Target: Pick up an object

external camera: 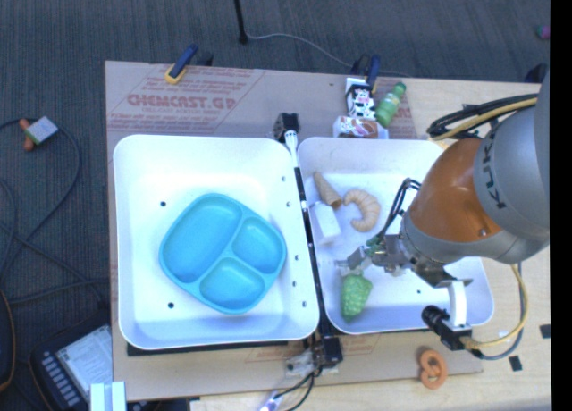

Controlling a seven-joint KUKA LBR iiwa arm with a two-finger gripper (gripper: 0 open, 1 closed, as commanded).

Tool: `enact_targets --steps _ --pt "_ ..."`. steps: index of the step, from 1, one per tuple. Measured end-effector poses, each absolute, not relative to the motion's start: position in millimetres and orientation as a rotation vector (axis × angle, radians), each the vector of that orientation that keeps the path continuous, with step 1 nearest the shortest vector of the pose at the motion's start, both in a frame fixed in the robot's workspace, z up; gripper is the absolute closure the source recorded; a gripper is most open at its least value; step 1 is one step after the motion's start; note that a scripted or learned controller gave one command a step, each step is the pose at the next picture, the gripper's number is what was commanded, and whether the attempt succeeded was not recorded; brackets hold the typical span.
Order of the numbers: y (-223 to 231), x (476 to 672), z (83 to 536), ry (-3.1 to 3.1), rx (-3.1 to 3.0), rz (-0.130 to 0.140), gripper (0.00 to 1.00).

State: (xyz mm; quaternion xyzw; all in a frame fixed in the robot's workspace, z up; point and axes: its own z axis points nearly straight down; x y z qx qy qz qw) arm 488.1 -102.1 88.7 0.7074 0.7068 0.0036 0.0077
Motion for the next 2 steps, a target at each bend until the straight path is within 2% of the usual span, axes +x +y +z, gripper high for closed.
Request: enact_targets --steps 1,2 --pt "-103.2 488.2 98.3 2.207 2.213 0.01 1.0" --pt "-83.1 568.0 185.2 2.221 2.218 0.001 1.0"
